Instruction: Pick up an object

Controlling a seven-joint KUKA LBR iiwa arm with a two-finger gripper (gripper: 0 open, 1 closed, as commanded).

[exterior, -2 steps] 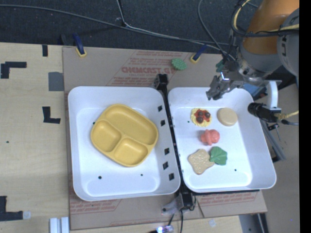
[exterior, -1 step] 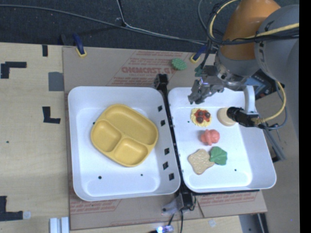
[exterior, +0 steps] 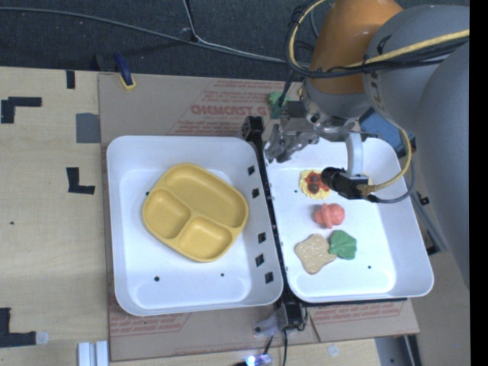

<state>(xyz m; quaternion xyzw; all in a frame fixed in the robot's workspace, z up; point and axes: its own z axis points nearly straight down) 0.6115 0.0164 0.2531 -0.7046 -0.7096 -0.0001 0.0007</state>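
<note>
The right bin holds several small toy foods. A round yellow and red piece lies near its middle, with a pink-red lump just below it. Nearer the front sit a green leafy piece and a tan bread-shaped piece, touching each other. My gripper hangs over the far left corner of the right bin, close to the divider between the bins, up and left of the yellow and red piece. Nothing can be seen held in it.
The left bin holds a yellow divided plate at its middle. A black cable connector hangs beside the yellow and red piece. The arm's orange band and grey body cover the far right.
</note>
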